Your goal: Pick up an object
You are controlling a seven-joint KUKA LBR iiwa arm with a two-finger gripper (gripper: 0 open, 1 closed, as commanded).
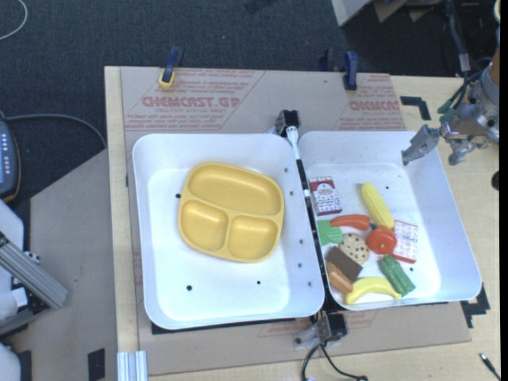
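The right bin point(444, 205) holds a heap of toy food: a yellow corn cob point(376, 205), a red tomato point(381, 240), a banana point(373, 290), a green cucumber point(394, 276), an orange-red carrot point(349, 221), a round cookie point(357, 249) and a small red-and-white box point(324, 195). My gripper point(437, 151) hangs over the bin's far right corner, well above and to the right of the food. Its fingers point(415, 148) are spread open with nothing between them.
A yellow divided plate point(230, 211) lies in the left bin point(159, 276). A red-and-white packet point(406, 240) sits beside the tomato. Blue and yellow clamps point(349, 70) hold the cardboard sheet at the bench's far edge. The right bin's far half is bare white floor.
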